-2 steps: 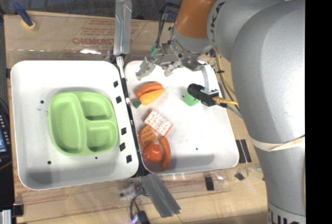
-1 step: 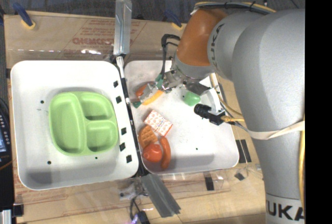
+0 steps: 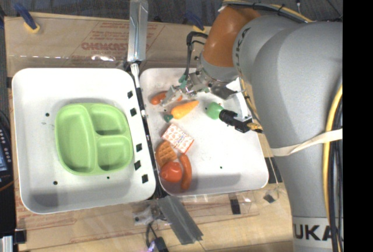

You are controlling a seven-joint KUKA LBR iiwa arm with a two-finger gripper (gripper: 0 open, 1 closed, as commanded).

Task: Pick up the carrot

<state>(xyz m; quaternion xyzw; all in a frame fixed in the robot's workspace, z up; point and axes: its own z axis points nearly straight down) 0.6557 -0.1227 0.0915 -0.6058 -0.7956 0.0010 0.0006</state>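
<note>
We see the carrot (image 3: 185,108) lying in the right bin (image 3: 245,178), toward its 11 o'clock corner, its pale tip pointing to 9 o'clock. The tool (image 3: 182,92) hangs just above it, at the carrot's 12 o'clock, very near or touching it; we cannot tell whether it is open or closed, since the wrist and clutter mask it. At the carrot's 9 o'clock sits a small orange-red piece (image 3: 157,98), and at its 3 o'clock a green item (image 3: 213,109) with a black item (image 3: 236,121) beyond it. Toward 6 o'clock lie a checkered packet (image 3: 178,139), a waffle-like piece (image 3: 165,153), a tomato (image 3: 171,172) and a sausage (image 3: 186,169). The left bin (image 3: 35,192) holds a green divided plate (image 3: 93,139). Both bins rest on the tabletop (image 3: 70,35).
</note>
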